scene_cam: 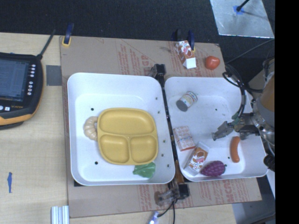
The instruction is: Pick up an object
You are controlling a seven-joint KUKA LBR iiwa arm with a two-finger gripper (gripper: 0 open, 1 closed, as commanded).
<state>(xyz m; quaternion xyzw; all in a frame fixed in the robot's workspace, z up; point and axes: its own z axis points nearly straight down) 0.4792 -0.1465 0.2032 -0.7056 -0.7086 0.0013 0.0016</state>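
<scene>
My gripper hangs low over the right side of the right bin, reaching in from the right edge. An orange sausage lies just below and right of it, apart from it. Nothing is seen held. Further left in this bin are a small tin can on its side, a pink-and-white carton, a second carton and a purple bunch of grapes by the front wall.
The left bin holds a yellow divided plate, a beige pastry and a green item. Behind the bins lie a small carton and a red tomato. A control tablet sits far left.
</scene>
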